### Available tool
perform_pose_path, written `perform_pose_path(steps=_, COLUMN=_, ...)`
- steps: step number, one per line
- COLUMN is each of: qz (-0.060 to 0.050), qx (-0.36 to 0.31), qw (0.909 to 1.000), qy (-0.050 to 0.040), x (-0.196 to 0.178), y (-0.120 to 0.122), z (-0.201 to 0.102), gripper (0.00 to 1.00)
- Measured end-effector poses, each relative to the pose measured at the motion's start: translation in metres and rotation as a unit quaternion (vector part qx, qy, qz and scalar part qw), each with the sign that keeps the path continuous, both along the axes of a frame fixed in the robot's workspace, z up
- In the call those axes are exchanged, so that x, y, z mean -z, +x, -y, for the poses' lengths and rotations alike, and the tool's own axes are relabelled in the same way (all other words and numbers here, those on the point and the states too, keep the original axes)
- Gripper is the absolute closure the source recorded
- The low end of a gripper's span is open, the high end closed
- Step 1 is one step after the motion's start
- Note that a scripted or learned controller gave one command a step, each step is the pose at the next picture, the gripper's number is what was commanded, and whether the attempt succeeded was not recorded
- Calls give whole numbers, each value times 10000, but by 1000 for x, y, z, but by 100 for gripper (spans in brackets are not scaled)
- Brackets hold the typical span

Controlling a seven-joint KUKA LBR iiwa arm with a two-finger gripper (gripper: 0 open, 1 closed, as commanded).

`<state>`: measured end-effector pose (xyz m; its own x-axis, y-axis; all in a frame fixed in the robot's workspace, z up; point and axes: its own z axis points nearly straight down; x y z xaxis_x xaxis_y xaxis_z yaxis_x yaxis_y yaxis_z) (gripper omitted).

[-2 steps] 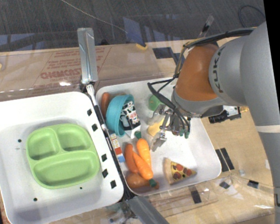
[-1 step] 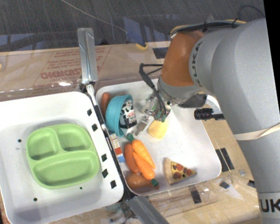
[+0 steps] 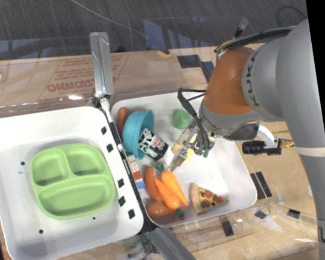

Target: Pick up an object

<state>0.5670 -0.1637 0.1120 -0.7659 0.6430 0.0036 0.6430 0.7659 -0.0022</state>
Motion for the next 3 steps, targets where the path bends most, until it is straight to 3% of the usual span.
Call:
perform_pose_path(steps=1, qz=53, qx=-467, qw=9989, qy=-9, x=19, y=-18, z=-4, gripper=0)
perform_pose_path(steps=2, qz=-6, qx=884, qw=9961, qy=-15, x=23, y=60, z=-1, gripper=0)
perform_pose_path(steps=3, qz=-4, qx=1810, qw=9835, qy=0, x=22, y=-61, z=-31, gripper=0)
